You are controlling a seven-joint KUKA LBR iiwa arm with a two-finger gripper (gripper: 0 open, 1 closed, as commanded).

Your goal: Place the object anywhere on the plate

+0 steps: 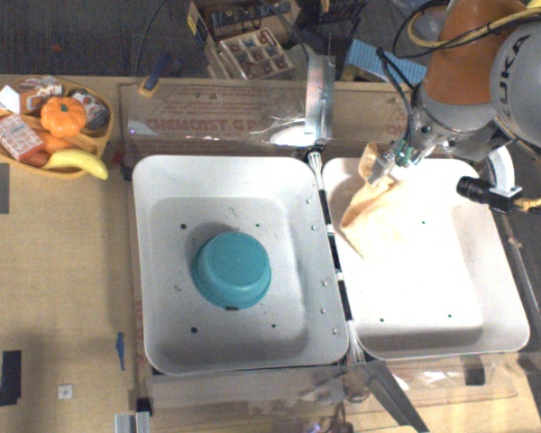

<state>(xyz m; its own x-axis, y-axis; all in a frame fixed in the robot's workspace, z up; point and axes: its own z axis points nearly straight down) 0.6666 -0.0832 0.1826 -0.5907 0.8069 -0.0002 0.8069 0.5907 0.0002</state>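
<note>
Seemingly, a pale tan object (368, 213) is pinched at its upper tip by the gripper (385, 170) and dangled over the right bin (487, 332), well right of the teal plate (233, 270), so placement remains undone.

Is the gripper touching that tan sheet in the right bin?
Touching. In the camera view the gripper meets the top corner of the tan sheet, which hangs from it down toward the right bin floor.
</note>
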